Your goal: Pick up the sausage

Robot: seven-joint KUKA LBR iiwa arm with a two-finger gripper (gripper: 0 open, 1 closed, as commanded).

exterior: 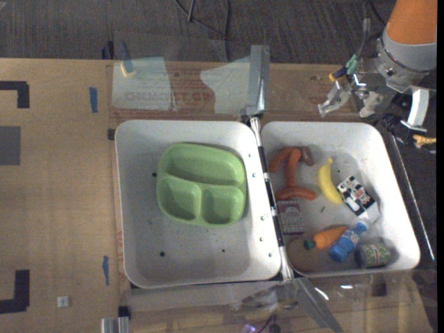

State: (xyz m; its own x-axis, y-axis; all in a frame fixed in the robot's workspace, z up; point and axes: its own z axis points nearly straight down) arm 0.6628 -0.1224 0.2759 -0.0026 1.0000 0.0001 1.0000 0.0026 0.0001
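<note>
Sausage (296,193): R bin (397,159), left side, lying flat btwn curved sausage (285,159) above & small packet (292,222) below. Jaws (345,97): spread, nothing held, over tabletop (55,186) beyond bin's far rim. L bin (132,207): green tray (202,183).

Both bins (132,186) are white. The sectioned tray (201,184) is light green. Sausages (286,159) are reddish-brown; the banana (328,182) is yellow. The carrot (327,238) is orange, the bottle (347,241) blue, the carton (355,193) black-and-white patterned. The bench (55,200) is tan.
</note>
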